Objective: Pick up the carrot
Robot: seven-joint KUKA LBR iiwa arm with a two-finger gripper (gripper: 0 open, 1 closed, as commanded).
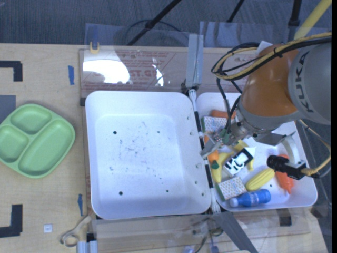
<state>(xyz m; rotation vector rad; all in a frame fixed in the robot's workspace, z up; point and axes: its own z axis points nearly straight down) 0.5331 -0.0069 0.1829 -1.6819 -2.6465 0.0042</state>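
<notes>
The carrot (285, 177) lies in the right bin (308, 196), near its right wall, well to the right of the pincer (227, 137) and nearer the front. A black part of the arm (274, 88) crosses over the carrot, so just its orange ends show. The pincer sits low at the bin's left side, over a jumble of small things; whether it is open or closed, or grips anything, cannot be told. Just right of it lies a black-and-white block (238, 161), then a corn cob (260, 178), with a blue bottle (251, 198) at the near wall. An orange thing (218, 114) at the far side is half hidden by the arm. The left bin (142, 152) stands beside it, and a green tray (35, 139) rests far left on the surface (42, 204).
</notes>
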